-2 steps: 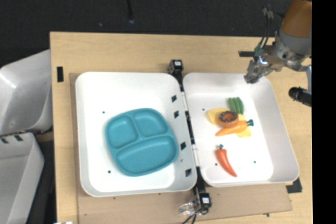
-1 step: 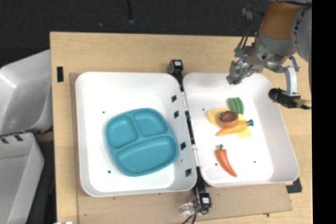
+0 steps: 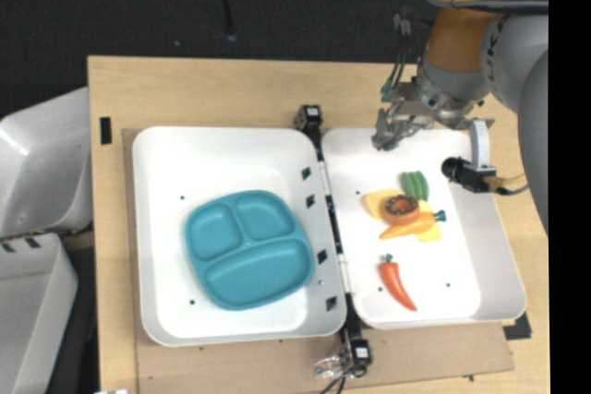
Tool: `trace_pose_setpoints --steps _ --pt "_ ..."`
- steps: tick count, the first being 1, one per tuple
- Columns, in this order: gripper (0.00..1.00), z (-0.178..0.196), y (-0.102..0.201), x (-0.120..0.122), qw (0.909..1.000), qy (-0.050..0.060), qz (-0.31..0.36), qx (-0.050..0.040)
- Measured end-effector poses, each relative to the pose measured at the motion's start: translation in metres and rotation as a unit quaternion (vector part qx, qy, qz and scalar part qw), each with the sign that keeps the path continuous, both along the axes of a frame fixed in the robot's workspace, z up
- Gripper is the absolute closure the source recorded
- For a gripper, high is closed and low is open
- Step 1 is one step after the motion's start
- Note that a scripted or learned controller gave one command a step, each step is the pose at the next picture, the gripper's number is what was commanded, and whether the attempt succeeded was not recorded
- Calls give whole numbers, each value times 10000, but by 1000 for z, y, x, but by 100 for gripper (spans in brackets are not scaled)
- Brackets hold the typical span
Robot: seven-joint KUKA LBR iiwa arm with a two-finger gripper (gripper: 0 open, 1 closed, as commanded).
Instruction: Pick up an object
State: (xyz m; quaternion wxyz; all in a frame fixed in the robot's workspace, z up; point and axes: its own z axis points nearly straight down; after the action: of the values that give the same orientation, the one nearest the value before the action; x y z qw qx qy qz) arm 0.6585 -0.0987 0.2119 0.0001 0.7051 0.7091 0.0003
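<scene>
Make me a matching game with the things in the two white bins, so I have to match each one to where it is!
Things:
1. blue divided plate
2. red pepper
3. green vegetable
4. tool

Places:
A. near the front of the right bin, on its own
B. over the back edge of the right bin
C. in the left bin
D. in the right bin, at the back of the little pile of toy food

Right pairs: 1-C, 2-A, 3-D, 4-B
</scene>
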Motion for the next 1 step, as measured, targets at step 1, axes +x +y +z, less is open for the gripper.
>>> trace_pose_setpoints --steps 1 --pt "100 13 46 6 10000 -12 4 3"
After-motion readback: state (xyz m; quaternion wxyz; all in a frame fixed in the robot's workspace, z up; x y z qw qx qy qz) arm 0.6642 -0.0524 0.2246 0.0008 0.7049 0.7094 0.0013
